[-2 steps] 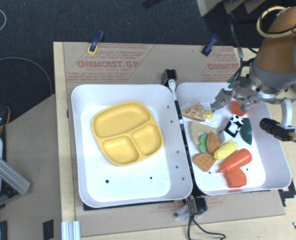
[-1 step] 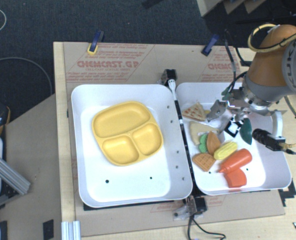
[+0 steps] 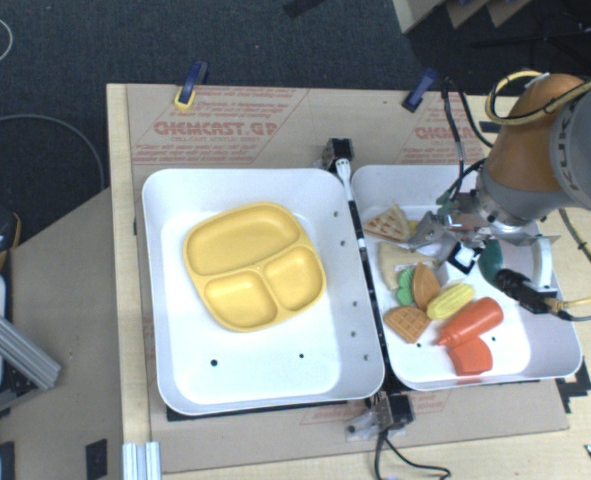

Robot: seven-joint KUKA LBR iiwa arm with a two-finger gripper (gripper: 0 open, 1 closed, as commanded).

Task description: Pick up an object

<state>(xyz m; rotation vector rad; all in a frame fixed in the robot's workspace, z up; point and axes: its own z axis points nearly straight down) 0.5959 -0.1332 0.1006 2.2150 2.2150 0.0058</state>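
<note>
A smooth yellow plastic tray (image 3: 253, 266) with three rounded compartments lies in the left bin (image 3: 175, 203), a shallow glossy white tub on the cardboard-covered worktop (image 3: 275, 123). The right bin (image 3: 535, 353) holds toy food in a cluster — a ridged waffle (image 3: 407, 323), a bumpy yellow corn cob (image 3: 450, 299), a glossy orange-red carrot (image 3: 468, 321), a tan sandwich wedge (image 3: 390, 225). The claw (image 3: 453, 230) hangs low over that pile's upper part; I cannot tell its grip.

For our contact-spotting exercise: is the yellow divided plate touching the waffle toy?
Apart. The camera view shows the yellow plate in the left bin and the waffle in the right bin.
</note>
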